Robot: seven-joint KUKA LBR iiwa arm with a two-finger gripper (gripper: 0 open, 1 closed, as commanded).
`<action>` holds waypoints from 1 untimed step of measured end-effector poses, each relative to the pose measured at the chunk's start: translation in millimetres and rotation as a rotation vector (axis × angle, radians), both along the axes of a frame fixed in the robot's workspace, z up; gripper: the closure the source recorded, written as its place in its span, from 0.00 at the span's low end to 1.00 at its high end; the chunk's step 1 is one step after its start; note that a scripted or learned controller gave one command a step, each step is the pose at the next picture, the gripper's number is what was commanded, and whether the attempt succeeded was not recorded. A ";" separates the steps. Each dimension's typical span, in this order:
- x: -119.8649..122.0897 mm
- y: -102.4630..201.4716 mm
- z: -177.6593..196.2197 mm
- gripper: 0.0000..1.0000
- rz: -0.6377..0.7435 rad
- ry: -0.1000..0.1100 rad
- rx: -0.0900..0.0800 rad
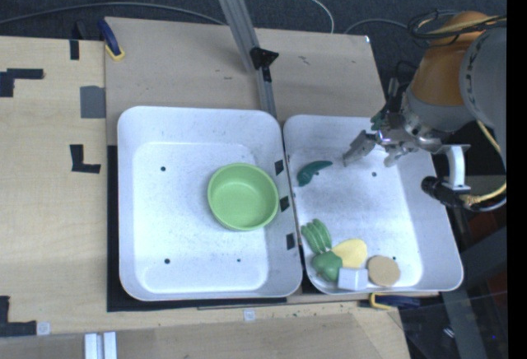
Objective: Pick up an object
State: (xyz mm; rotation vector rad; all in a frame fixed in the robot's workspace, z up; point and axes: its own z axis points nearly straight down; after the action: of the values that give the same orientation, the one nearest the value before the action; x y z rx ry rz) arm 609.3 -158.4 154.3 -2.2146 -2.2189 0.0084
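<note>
So my gripper (380,148) hangs spread and empty, with the teal curved piece (311,173) just left of it.

Landmark: green bowl (242,196), sitting mid-floor in the left bin (132,184). Open floor all round the bowl – widest to its left and below it.

Right of the bowl, past the shared bin walls, the right bin (428,226) has a bare middle strip. That strip is bounded on the upper side by a teal piece (313,172) close to the divider, and on the lower side by a tight cluster – green leafy toy (317,235), yellow piece (352,251), white block (352,278), tan disc (383,270) – packed together along the near wall.

Gripper (377,147) hangs over the right bin's upper part, up and right of the bowl. Grey pole (239,11) slants across above the bowl.
</note>
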 end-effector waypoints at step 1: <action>1.5 9.4 -49.4 0.00 0.000 -0.001 0.000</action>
State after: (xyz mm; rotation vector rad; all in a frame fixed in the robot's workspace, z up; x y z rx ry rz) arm 610.8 -149.0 104.9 -2.2154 -2.2199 0.0073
